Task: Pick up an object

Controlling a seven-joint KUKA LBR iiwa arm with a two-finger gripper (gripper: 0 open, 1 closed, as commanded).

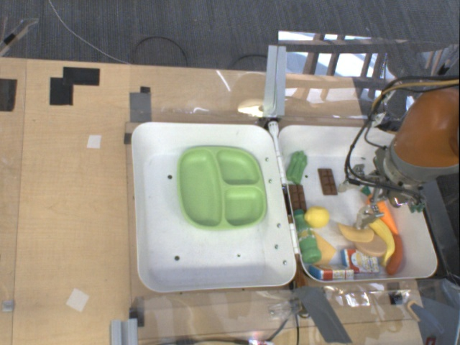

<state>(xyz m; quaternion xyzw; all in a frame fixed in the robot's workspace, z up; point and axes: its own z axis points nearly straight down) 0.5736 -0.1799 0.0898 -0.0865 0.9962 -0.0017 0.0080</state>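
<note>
The right bin (338, 136) holds a pile of toy food. Near its left wall lie a green vegetable (297, 166), a brown chocolate bar (327, 181), a yellow lemon (317, 217) and a green bottle (309, 247). In the front right part are a tan bread slice (363, 234), a banana (386, 238), an orange carrot (389, 217) and a white, red and blue tube (352, 264). My gripper (369, 215) hangs low under the orange wrist band, just above the bread slice and beside the carrot. Nothing is visibly lifted.
The left bin (154, 264) holds a green divided plate (221, 186). A second brown bar (295, 193) lies against the wall between the bins. The arm's orange band (430, 131) and its cables cover the right bin's far right corner.
</note>
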